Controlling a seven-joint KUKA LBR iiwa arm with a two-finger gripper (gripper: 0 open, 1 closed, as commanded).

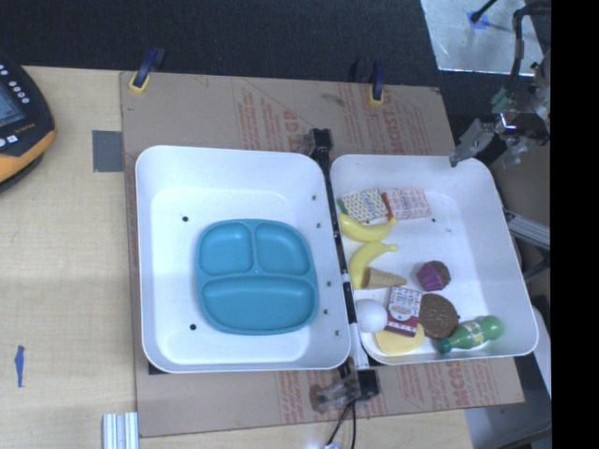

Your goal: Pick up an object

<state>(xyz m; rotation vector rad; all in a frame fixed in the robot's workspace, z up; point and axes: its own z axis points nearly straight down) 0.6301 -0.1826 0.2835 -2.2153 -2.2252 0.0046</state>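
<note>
End effector (487, 143) hangs past right bin's (487, 195) far right corner, grip state unreadable | bananas (365, 241), purple toy (432, 275), green bottle (471, 333) lie well below-left of it | blue plate (255, 276) far left

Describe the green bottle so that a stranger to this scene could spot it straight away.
Find the right bin, the one crowded with toy food. Go to its near right corner: the green bottle lies on its side beside a brown cookie. It is the one green thing there.
</note>
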